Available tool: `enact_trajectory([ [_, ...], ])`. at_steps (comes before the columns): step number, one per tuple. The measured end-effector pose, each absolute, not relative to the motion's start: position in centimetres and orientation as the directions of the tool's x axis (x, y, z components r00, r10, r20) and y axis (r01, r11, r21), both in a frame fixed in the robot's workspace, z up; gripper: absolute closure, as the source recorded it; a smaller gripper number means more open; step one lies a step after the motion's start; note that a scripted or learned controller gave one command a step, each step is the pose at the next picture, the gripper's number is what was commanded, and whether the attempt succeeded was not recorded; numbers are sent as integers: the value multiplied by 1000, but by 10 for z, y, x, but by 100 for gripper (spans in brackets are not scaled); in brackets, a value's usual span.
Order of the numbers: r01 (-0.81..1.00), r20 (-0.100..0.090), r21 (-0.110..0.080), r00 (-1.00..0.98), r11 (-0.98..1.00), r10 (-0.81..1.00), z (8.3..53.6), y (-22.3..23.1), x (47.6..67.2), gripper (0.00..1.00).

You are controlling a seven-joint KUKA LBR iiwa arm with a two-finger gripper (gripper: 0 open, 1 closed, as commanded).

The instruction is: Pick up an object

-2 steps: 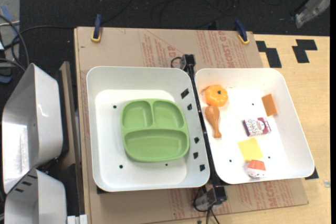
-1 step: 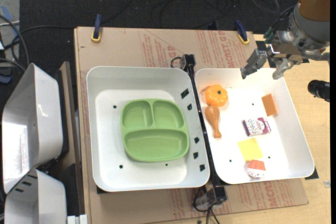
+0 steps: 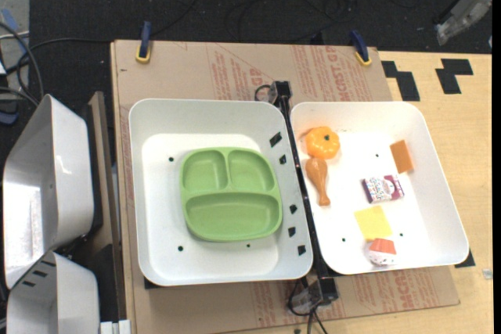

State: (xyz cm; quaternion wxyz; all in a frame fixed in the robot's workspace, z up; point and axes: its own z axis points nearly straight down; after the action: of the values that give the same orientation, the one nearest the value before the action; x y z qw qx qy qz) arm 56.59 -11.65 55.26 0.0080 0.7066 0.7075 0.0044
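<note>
Since the tool [image 3: 466, 12] hangs at the far right corner, well apart from both bins and above the dark floor beyond the desk [image 3: 235, 70], the task looks to be at its very start: nothing is picked, and no object has been approached. Whether the tool is spread or pressed together I cannot tell; it is small and grey against the floor, and it carries nothing that I can see.

Every loose candidate lies in the right bin [image 3: 434, 168]. Counted, there are six small things:

- one orange toy pumpkin [image 3: 322, 143] near the inner wall
- one toy drumstick [image 3: 317, 178] just below it, touching or nearly so
- one orange-brown block [image 3: 401, 156]
- one small purple-and-white carton [image 3: 383, 188]
- one flat yellow square [image 3: 373, 221]
- one little red-and-white piece [image 3: 381, 250] near the front rim, too small to name

In the left bin [image 3: 149, 168] lies one green divided plate [image 3: 232, 194], alone.

My guess is that the next move calls for the arm to travel in over the right bin, choose one thing and come down on it. The carton or the block, each standing apart from its neighbours, looks the easier choice; the pumpkin and drumstick sit close to each other and to the wall, which may crowd a descent.

There are two bins and two clamps [image 3: 144, 43] at the desk's back edge.
</note>
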Motion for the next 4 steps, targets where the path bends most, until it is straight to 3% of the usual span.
enact_trajectory([
  [1, 1000, 2, -15, -2, 2, 1000, 407, -93, 555, 0],
  [2, 1000, -4, 18, -6, 6, 1000, 551, -88, 601, 0],
  [3, 1000, 2, -18, -6, 6, 1000, 384, -42, 583, 0],
  [4, 1000, -4, 20, -4, 4, 1000, 553, -59, 593, 0],
])
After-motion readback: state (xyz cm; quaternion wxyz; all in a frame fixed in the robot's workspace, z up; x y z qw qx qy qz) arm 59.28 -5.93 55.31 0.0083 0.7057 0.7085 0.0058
